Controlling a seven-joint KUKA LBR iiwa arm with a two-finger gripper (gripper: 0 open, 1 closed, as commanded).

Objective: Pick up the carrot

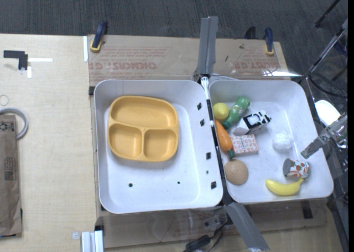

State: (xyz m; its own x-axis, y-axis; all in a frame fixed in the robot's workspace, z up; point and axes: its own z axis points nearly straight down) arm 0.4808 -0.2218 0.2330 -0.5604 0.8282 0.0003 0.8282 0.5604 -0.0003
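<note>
Reaching for the carrot [223, 136] is the step in hand. It lies in the right bin [310, 190], tight against that bin's left wall, long axis running up and down the view.

The carrot is crowded. A yellow lemon [220, 111] sits just above its upper end, a green bottle [238, 108] lies just beyond that, a pink box [244, 144] touches or nearly touches its right side, and a brown round fruit [237, 171] sits just below its lower end.

A good grasp, as a judgement, would come straight down over the carrot's middle, closing across its narrow width. One finger would need to slip between carrot and wall, the other between carrot and box. Both gaps look tight, so a nudge to the box seems likely.

The pincer [311, 149] reaches in at the right bin's right edge, well apart from the carrot, above a small red and white object [297, 169] and a banana [284, 186]. It is small and blurred against cables, so whether it is wide or narrow cannot be told.

The arm behind it is cut off by the view's edge. The black and white item [255, 119] and the white lump [282, 141] are too small to name. The left bin [160, 198] carries a yellow divided plate [144, 128].
</note>
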